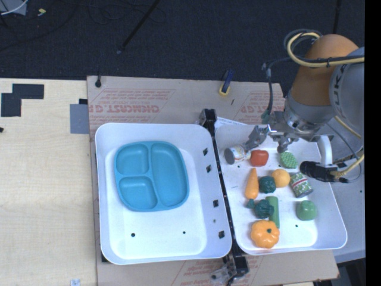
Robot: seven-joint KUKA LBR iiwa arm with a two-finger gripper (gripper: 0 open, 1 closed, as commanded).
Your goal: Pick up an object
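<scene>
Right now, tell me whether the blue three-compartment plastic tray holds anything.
Empty: the blue three-compartment tray shows bare blue in all three wells, alone in the left white bin.

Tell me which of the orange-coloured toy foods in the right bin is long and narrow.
The carrot, lying near the right bin's left wall. The orange pepper at the bin's near edge is squat and lobed, and the small orange fruit is round.

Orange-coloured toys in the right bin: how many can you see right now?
3. A carrot at the left side, a small orange ball mid-bin, and a pumpkin near the front edge. The arm overhangs the bin's back, so more may be hidden.
</scene>
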